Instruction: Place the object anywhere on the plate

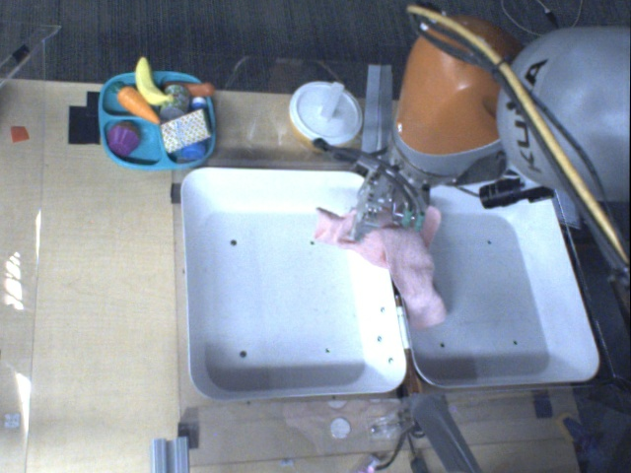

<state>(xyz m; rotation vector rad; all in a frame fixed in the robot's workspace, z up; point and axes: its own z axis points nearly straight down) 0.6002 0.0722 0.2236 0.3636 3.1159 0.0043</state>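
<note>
The pink cloth [409, 264], draped over the wall between both bins, is judged light and limp, best pinched at a bunched fold; whether the gripper [380, 210] is closed on it cannot be told.

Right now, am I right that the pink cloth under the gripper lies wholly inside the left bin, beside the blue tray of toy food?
Not quite. In the camera view the pink cloth drapes across the divide between the left bin and the right bin, under the gripper. The blue tray of toy food sits on the bench beyond the left bin.
</note>
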